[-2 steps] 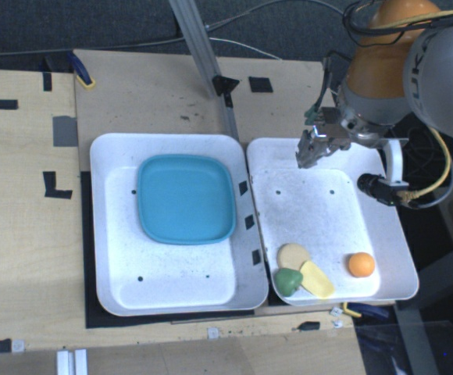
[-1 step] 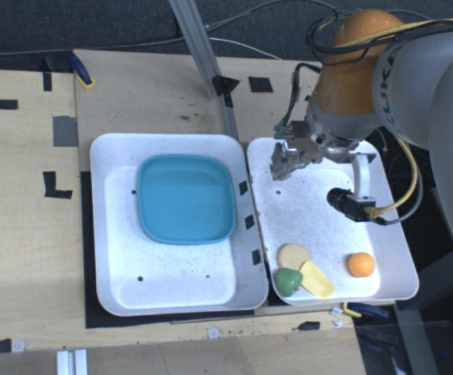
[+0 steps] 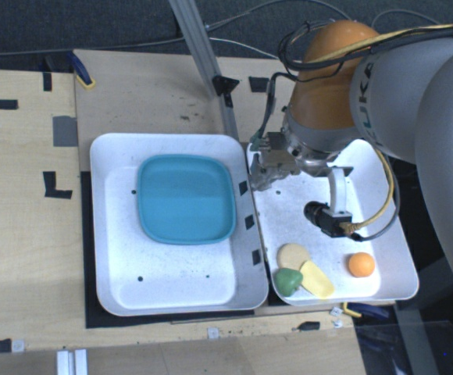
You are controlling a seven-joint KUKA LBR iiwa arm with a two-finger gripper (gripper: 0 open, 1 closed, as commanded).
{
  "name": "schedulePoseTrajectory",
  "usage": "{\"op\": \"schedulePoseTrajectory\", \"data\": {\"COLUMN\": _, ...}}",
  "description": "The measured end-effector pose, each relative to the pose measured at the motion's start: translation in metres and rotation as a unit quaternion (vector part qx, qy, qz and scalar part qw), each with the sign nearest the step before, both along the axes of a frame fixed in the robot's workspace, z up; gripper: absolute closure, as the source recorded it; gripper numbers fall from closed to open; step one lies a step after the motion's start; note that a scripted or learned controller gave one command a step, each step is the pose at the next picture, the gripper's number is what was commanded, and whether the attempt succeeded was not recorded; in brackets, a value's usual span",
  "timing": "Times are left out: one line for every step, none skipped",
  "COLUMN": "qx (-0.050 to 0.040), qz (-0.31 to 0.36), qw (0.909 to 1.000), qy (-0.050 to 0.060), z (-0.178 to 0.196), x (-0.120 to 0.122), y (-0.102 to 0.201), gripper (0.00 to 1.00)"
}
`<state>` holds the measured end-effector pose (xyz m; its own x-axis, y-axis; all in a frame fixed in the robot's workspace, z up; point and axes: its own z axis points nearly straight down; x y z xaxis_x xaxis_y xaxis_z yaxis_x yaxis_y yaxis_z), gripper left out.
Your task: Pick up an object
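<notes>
Two white bins [image 3: 105, 209] sit mid-frame on a pale wooden worktop [image 3: 23, 209]; whether the tool [image 3: 269, 166] is open or closed, I cannot tell.

This is a robotics lab or test cell, not a home. A plywood worktop [image 3: 23, 209] carries black tape marks [image 3: 52, 184] and two shallow white bins, the left bin [image 3: 109, 287] and the right bin [image 3: 390, 283], set side by side on a dark mat. A grey industrial arm [image 3: 406, 84] with an orange band [image 3: 332, 76] and loose cables [image 3: 383, 209] reaches in from the right. An aluminium strut [image 3: 199, 45] rises at the far side, above dark carpet [image 3: 94, 10] with trailing wires.
</notes>
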<state>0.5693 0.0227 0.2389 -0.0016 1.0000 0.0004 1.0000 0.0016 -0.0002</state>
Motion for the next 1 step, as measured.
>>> {"op": "schedulePoseTrajectory", "data": {"qx": -0.0001, "qz": 0.0, "qw": 1.0, "qy": 0.001, "z": -0.0145, "x": -0.0096, "y": 0.0461, "gripper": 1.0}}
